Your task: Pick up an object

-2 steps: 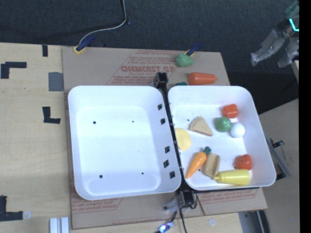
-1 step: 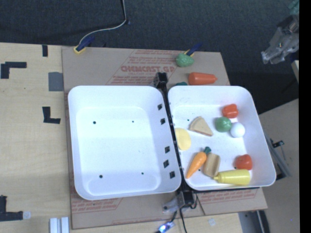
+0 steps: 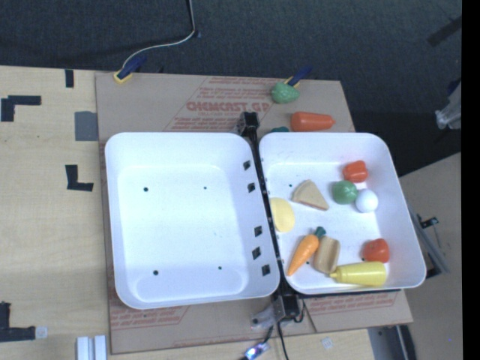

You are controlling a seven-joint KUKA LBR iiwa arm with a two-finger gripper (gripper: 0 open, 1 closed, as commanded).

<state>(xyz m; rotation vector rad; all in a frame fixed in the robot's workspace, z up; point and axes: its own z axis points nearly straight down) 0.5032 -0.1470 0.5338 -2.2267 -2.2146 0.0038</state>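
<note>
The desk [image 3: 45, 201] carries a brown cardboard sheet [image 3: 217, 107], which seems to serve as a base that keeps the two bins squared up against each other. On it sit the left bin [image 3: 120, 201] and the right bin [image 3: 397, 193], touching along their inner walls and joined by black clips [image 3: 259, 235] down the seam, presumably so neither slides when something is pushed inside it.

All the candidates for a pick lie in the right bin, scattered loosely rather than stacked, which leaves room to close around most of them. Largest is the yellow squash [image 3: 361, 274] lying along the near wall, just beside a tan block [image 3: 327, 254] and a carrot [image 3: 303, 253] that touch each other; these crowded pieces look harder to take. A pale wedge [image 3: 309, 195] and a yellow lemon-like piece [image 3: 283, 215] rest near the seam. Smaller items sit apart: two red pieces [image 3: 355, 171] [image 3: 376, 250], a green ball [image 3: 344, 193] touching a white ball [image 3: 366, 201].

Outside the bins, on the cardboard, lie an orange-red pepper [image 3: 311, 121] and a green lump [image 3: 285, 92].

As for the gripper, I cannot tell its state.
</note>
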